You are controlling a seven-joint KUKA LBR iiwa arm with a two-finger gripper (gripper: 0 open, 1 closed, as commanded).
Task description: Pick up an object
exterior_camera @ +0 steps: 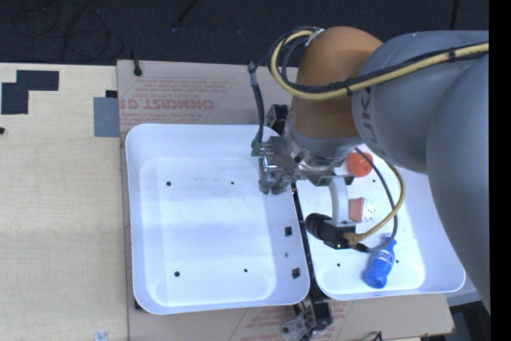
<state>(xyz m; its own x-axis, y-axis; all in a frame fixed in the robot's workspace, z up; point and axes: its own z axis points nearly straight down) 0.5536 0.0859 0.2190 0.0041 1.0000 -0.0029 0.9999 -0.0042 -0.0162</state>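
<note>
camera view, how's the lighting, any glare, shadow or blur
Camera view: even light over the left bin, its white floor bright but not blown out; the arm throws soft shadow onto the right bin; the background is near black; the blue object reads slightly soft.
</note>
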